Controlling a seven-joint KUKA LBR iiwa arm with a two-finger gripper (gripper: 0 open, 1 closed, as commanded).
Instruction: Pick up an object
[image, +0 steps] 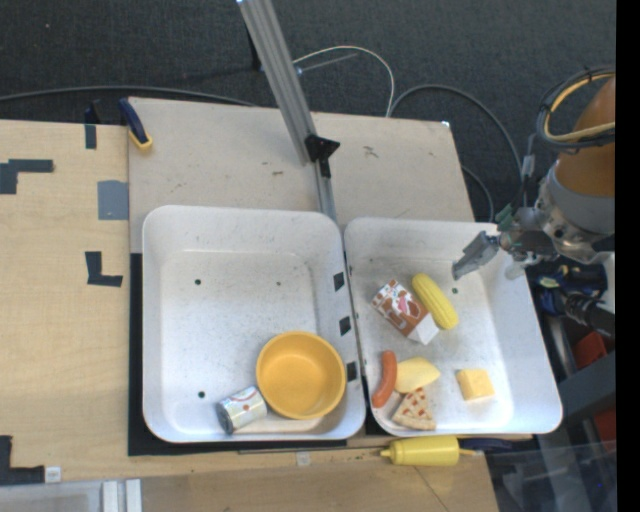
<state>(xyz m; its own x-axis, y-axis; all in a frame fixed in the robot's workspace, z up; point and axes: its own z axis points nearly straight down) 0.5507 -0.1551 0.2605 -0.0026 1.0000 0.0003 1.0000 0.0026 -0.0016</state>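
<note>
**benchguy:** ok so where's the stuff it could grab? The toy corn cob (435, 301) sits in the right bin (520, 340), touching the red-and-white carton (399, 307) just on its left. Below the corn there's a pale yellow wedge (417, 375), with an orange sausage (383, 378) against the wedge's left side and a pizza slice (414, 409) right under it. A cheese cube (475, 384) lies off on its own, lower right of the corn.

**mira_k:** and the pincer (470, 258)? It hangs above and to the right of the corn, over the bin's upper right part, nothing between its fingers. Open or closed, honestly can't tell from this angle.

**benchguy:** left bin (200, 250) has a yellow bowl (300, 374) far left of the corn, small tin can (241, 409) lying beside the bowl. A mustard bottle (427, 451) lies on the counter (220, 150), below the pizza.
</note>
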